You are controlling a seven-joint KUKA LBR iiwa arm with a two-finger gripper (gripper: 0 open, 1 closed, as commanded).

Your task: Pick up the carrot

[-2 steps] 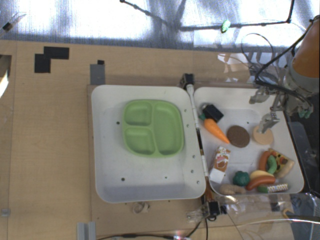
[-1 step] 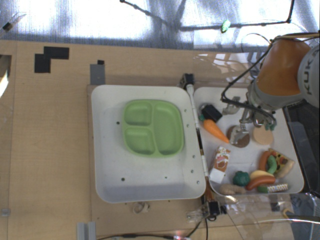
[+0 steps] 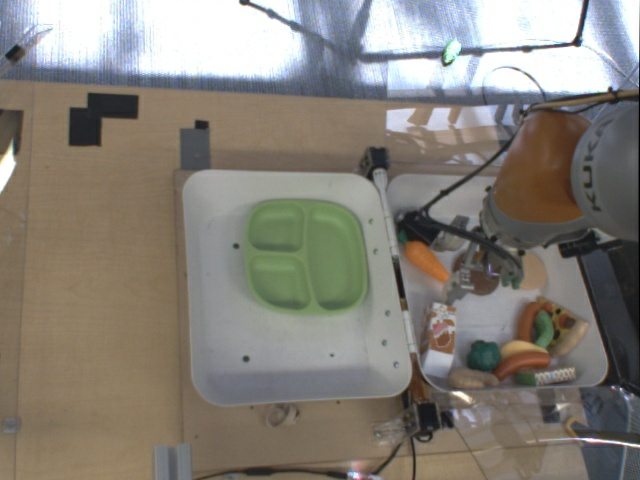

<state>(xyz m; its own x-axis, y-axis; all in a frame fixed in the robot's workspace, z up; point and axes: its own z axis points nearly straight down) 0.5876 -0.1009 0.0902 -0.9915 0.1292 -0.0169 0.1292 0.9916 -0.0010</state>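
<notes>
The carrot lies in the right bin near its left wall, long axis diagonal, green top toward the upper-left corner. The gripper hangs just beside it, its grip state unclear.

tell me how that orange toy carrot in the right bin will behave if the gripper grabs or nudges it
The small orange tapered toy carrot looks like smooth moulded plastic, so probably stiff and light. Its rounded, cone-like body may roll or slip sideways. It lies close to the right white bin's wall, which could block a nudge.

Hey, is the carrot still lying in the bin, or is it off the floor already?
Lying in the bin. The carrot rests on the floor of the right bin near its left wall, with the gripper just beside it, not around it.
</notes>
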